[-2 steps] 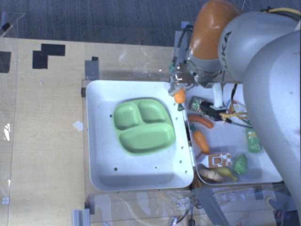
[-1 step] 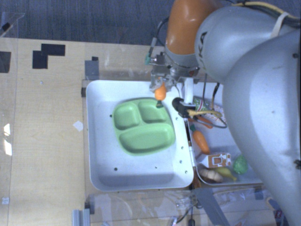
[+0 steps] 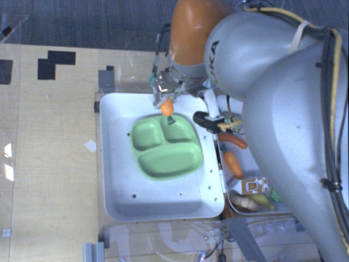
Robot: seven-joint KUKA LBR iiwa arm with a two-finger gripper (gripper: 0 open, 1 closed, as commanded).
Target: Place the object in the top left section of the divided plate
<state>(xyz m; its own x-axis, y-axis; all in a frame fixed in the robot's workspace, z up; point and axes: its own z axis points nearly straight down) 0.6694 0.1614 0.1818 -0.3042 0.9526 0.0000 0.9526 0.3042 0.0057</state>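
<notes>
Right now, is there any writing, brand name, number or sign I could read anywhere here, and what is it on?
Dark lettering on the grey arm, just right of the orange band: seen edge-on, too distorted to read.
Small carton in the right bin: orange and white print, too small and blurred to read.
Green divided plate and left bin: no text that I can see.

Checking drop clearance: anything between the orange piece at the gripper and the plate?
Nothing: in the camera view the orange piece hangs over the plate's top rim.
</notes>
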